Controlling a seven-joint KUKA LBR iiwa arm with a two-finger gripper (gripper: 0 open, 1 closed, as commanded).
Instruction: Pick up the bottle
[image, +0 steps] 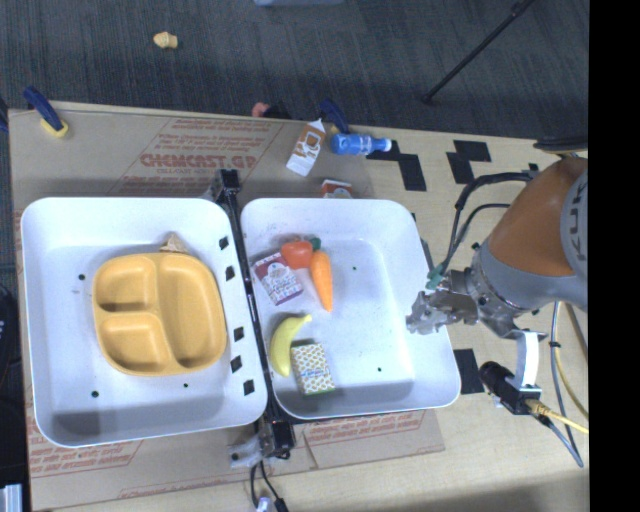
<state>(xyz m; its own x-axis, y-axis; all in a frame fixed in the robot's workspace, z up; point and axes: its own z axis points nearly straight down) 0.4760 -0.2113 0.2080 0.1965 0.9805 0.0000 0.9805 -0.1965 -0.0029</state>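
The left bin (60, 330) sits well away from the fingers, on the far side of the bench (100, 150) from them. In it lies a yellow divided plate (160, 312), flat on the bin floor, with three compartments showing.

A black clip rail (240, 290) runs between the two bins, and the right bin (385, 300) begins just past it. The things in this bin are gathered along its left half, across the bare white floor from the fingers. A small red and white packet (279, 279) lies nearest the rail. Touching its upper corner is a red tomato (296, 252), and a carrot (322, 280) lies beside that, its tip pointing down the view. Lower down, a banana (284, 342) curves along the rail side, with a small green and white carton (313, 368) against it.

The bottle (350, 145) is outside both bins. It is blue and lies on its side on the bench above the right bin's upper rim, up and to the left of the fingers and well apart from them. A small white and brown carton (306, 148) lies just to its left, and another small packet (336, 188) sits at the bin's upper rim below it.

The gripper (428, 312) hangs at the right bin's right rim, about level with the banana. It is a tangle of grey metal from here, and I cannot tell how far apart the fingers stand; nothing shows between them. Behind it the grey wrist and the orange band (530, 225) lead off to the right, with cables (470, 200) looping around them.
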